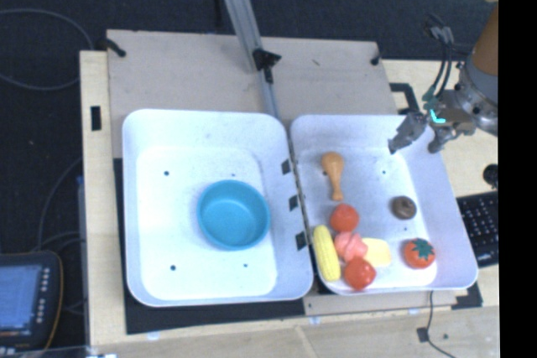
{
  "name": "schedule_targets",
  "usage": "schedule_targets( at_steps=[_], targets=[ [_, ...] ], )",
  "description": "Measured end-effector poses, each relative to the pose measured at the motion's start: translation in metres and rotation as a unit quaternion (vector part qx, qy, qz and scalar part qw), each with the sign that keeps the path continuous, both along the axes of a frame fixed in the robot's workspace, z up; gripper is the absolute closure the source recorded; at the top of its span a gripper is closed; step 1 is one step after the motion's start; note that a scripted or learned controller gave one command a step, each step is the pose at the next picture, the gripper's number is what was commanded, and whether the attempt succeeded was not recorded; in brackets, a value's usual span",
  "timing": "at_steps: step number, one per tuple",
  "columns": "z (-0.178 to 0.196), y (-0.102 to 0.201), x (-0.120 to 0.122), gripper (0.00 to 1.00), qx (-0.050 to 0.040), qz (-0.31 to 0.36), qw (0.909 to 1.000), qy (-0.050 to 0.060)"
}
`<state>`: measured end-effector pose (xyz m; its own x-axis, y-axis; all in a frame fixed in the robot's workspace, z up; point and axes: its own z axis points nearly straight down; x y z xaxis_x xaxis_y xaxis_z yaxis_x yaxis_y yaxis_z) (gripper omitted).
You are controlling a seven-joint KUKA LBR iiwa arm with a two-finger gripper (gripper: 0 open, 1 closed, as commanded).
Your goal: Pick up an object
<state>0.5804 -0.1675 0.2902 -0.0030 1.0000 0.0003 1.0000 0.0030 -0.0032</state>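
Two shallow white bins side by side on the table, ranged largest first. Left bin, well to the gripper's left: one blue bowl near its middle, wide bare floor all round it. Right bin, directly below the gripper and toward the camera: upper half open, toys crowded into the lower half. Gripper poised at that bin's upper right rim, fingers spread, nothing between them.

Yellow corn cob far down-left of the gripper, along the bin's left wall. Tan drumstick to the gripper's left, apart from the rest, free floor around it. Red tomato with green stalk below the gripper, near the right wall. Lower left, in a tight cluster: yellow block, pink piece, one red ball above and another red ball beneath, each touching its neighbour. Small brown round piece nearest below the gripper, standing alone.
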Motion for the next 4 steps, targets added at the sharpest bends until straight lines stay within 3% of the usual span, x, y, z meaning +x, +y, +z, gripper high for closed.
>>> schedule_targets(
  at_steps=[1,4],
  targets=[
    [0.002,0.000,0.001,0.00,-0.0003,0.000,1.0000,-0.002],
    [-0.140,0.002,0.015,0.00,-0.0011,-0.004,1.0000,0.001]
  ],
)
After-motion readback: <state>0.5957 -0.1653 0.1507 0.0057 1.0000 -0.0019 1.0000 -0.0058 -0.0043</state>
